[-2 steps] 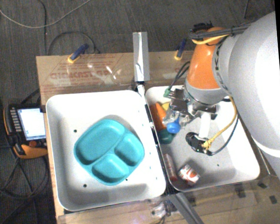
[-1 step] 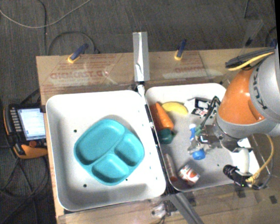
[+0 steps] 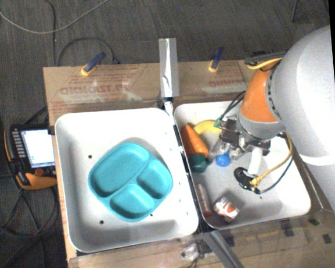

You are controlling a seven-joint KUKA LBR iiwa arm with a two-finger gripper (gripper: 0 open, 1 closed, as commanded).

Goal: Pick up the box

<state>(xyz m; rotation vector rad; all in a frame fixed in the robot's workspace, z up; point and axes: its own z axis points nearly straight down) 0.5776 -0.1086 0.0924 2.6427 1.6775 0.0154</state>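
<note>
Gripper (image 3: 224, 149) low in right bin (image 3: 290, 207), beside carrot (image 3: 192, 140) and blue ball (image 3: 222, 160) (grip state impossible to tell).

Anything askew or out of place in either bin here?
Nothing spilled or damaged. The teal tray sits at a diagonal in the left bin, and a red-and-white can lies tipped on its side in the right bin.

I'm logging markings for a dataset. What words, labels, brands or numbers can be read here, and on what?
Cardboard sheet behind the bins: faint reddish printed lettering, mirrored or upside down and too blurred to read.
Handheld pendant left of the left bin: lit screen, contents too small to read.
Small red and white box in the right bin: printed pattern, no legible text.
Nothing else carries readable text.
</note>
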